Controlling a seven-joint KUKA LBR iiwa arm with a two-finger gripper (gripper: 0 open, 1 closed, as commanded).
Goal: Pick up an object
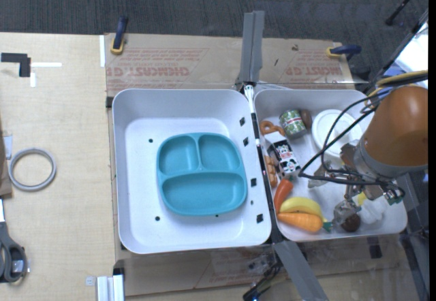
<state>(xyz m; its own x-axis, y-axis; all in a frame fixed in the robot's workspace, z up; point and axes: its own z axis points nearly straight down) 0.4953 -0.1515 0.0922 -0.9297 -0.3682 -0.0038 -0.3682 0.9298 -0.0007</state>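
So, the gripper [346, 208] hung low in the right bin [403, 223], near its front right corner; couldn't tell if it was apart or together, since cables and the wrist covered it. A small round brown ball [352, 223] sat just beside it, toward the front wall. To the left lay a smooth curved yellow banana [302, 205], touching a tapered orange carrot [300, 223] in front of it, with a red pepper [283, 191] angled above them. Further back were a black-and-white printed carton [284, 159], a green can [294, 122] and a white round dish [330, 127]. That bin was crowded along its left wall, with little open floor. The left bin [129, 156] held one teal three-section plate [201, 173] at its centre, with bare white floor all round. A grey ring [30, 169] lay on the wooden table [61, 102], well apart.
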